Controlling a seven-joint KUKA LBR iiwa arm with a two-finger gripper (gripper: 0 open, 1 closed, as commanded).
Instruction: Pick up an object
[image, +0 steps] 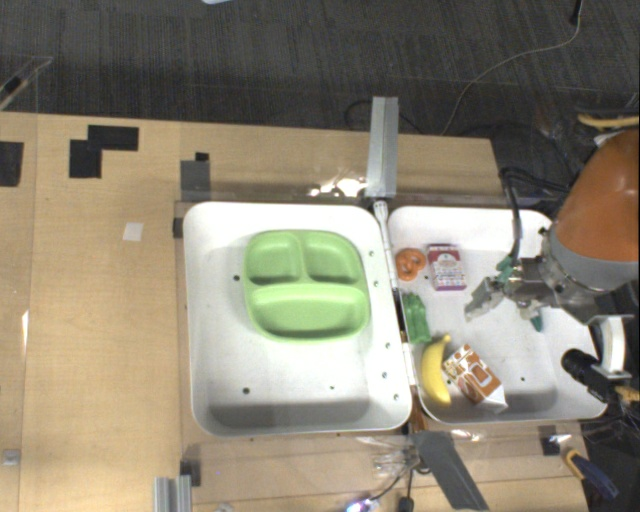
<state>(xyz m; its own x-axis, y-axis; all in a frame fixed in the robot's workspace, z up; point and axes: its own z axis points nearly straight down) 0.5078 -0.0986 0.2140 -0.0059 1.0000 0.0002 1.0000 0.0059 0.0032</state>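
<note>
In the right bin lie an orange round piece, a small red-and-white carton, a green item against the left wall, a yellow banana and a brown-and-white packet. My gripper hangs over the bare middle of this bin, right of the carton and above the packet. Its fingers are spread open with nothing between them. The orange-banded wrist covers the bin's right side.
The left bin holds a green divided plate. A metal post stands at the back between the two bins. Cables run at the far right.
</note>
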